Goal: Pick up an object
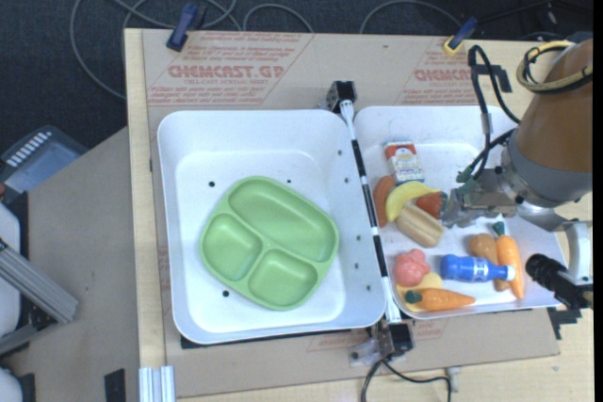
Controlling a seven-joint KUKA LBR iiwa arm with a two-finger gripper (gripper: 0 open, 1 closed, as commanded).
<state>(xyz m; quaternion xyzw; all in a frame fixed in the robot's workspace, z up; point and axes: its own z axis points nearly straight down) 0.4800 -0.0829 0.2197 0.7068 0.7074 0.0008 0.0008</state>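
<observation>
The jaws hung low in the right bin, just beside the hot dog and banana; I couldn't tell their state. Centring over one toy before lifting seemed wisest.

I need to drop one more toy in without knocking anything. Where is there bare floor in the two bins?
Left bin: bare white floor all around the green divided plate, widest along the far wall and the left wall. Right bin: a bare strip along the far wall, beyond the small carton. The rest is crowded with toy food, a blue bottle and the pincer.
</observation>
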